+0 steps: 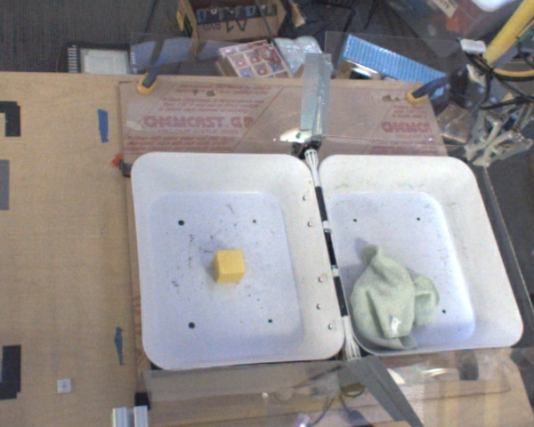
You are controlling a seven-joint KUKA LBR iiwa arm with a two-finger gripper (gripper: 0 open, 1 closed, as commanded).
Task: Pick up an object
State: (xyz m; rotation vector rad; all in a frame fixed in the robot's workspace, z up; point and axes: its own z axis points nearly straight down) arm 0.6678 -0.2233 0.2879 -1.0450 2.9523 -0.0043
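Left shallow white plastic bin (160, 203): smooth, faintly glossy, its floor peppered with dark scuffs and specks.
Right shallow white plastic bin (481, 229): same smooth plastic, fewer marks.
Small yellow cube (230, 266): matt, looks like foam or soft plastic (hard to tell which).
Crumpled pale green cloth (392, 296): soft, matt, fuzzy like terry or fleece.
Light brown wooden bench (53, 265): matt, board-like, with blue tape strips.
Clear plastic sheet (276, 118): glossy, printed red.
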